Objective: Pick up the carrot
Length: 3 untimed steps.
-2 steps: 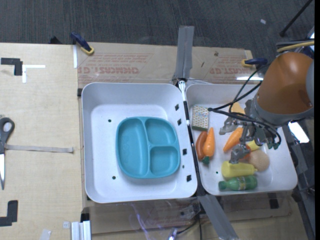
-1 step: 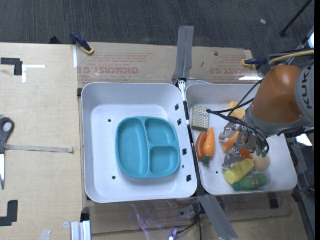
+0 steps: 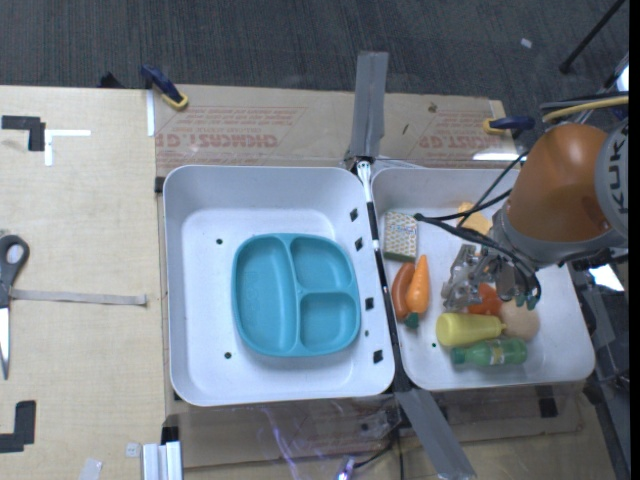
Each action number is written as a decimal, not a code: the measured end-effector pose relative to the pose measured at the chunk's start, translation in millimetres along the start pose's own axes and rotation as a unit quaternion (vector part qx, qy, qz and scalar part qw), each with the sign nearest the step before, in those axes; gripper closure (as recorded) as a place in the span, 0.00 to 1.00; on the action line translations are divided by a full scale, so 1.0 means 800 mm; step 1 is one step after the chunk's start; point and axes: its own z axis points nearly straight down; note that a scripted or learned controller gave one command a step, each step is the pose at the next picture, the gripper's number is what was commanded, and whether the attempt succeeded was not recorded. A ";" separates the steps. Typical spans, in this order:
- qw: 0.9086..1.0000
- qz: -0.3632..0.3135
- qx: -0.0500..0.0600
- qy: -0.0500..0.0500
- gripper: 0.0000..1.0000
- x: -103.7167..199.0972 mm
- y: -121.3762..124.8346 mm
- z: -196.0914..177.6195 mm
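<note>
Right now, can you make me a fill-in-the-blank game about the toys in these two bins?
1. The blue divided plate lies in the ______ bin of the camera view.
2. The carrot is colored ______.
3. The end effector is over the ______ bin of the camera view.
4. The blue divided plate has ______ compartments.

Missing words: left; orange; right; three

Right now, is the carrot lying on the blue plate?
No, the carrot lies in the right bin beside other toy food, while the blue plate sits in the left bin.
</note>
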 end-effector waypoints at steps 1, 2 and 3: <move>0.998 0.062 0.000 0.002 1.00 0.046 0.022 0.013; 0.998 0.063 0.000 0.002 0.00 0.046 0.022 0.013; 0.987 0.161 0.001 0.001 0.00 -0.038 0.014 0.013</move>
